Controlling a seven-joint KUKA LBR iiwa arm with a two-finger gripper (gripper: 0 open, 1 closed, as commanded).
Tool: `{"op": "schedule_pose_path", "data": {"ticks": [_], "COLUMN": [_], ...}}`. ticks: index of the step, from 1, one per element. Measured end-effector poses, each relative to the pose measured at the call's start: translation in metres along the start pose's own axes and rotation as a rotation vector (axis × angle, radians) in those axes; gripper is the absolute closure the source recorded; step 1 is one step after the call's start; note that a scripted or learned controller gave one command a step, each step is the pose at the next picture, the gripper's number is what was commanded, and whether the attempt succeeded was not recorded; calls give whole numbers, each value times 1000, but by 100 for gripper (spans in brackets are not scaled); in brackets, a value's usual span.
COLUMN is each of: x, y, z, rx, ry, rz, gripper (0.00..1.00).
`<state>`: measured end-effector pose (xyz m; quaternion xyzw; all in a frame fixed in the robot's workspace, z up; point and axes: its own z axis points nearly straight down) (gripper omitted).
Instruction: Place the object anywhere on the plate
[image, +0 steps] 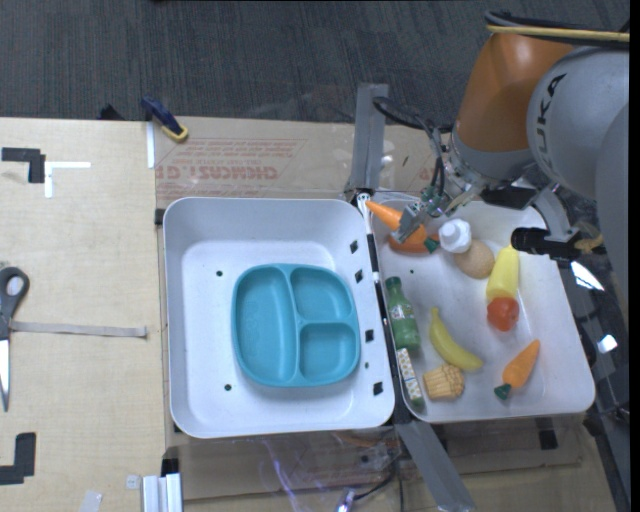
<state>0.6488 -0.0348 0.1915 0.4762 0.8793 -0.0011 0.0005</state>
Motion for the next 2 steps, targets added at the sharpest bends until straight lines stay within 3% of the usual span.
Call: {"op": "schedule_pose_path", "data": {"ticks": [1,2], "x": [87,87], "y": [-12,-12], "z": [0,0], "rx": [0,0], "ry": [2,2], "rz": [104,105], "gripper": [100,0]}}
